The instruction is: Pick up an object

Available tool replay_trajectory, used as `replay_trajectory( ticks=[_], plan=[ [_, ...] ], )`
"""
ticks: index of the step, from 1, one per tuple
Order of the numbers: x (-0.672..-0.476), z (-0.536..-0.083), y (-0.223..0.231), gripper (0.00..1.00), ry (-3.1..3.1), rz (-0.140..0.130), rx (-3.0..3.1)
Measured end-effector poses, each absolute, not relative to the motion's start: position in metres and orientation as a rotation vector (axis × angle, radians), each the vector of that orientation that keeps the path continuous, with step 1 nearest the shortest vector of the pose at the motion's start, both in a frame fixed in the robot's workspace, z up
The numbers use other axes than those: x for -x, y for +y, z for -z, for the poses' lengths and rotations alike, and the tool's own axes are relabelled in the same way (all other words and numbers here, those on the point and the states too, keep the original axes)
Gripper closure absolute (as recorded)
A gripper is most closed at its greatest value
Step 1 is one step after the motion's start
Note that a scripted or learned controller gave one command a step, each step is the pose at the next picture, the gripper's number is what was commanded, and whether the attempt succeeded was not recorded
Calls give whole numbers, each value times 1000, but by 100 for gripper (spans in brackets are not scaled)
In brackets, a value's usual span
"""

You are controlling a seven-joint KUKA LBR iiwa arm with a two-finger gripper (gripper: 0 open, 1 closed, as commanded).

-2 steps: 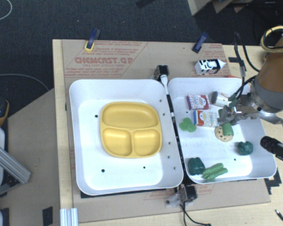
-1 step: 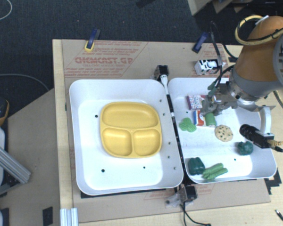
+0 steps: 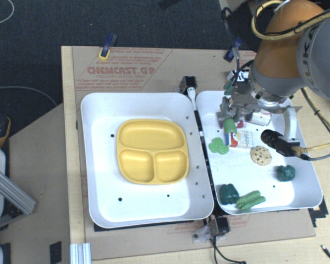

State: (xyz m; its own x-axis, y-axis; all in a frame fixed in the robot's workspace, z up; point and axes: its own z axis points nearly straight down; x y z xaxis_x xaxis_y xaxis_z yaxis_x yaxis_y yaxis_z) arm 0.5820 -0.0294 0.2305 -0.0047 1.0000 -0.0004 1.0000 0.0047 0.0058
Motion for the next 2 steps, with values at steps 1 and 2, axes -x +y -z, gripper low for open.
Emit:
replay_trajectory(
  ticks=[1,2],
  plan=[
    [-605,-235,15,100,2225,-7,-2213],
    [-613,-215,22,100,2224,3,-2221]
  ],
)
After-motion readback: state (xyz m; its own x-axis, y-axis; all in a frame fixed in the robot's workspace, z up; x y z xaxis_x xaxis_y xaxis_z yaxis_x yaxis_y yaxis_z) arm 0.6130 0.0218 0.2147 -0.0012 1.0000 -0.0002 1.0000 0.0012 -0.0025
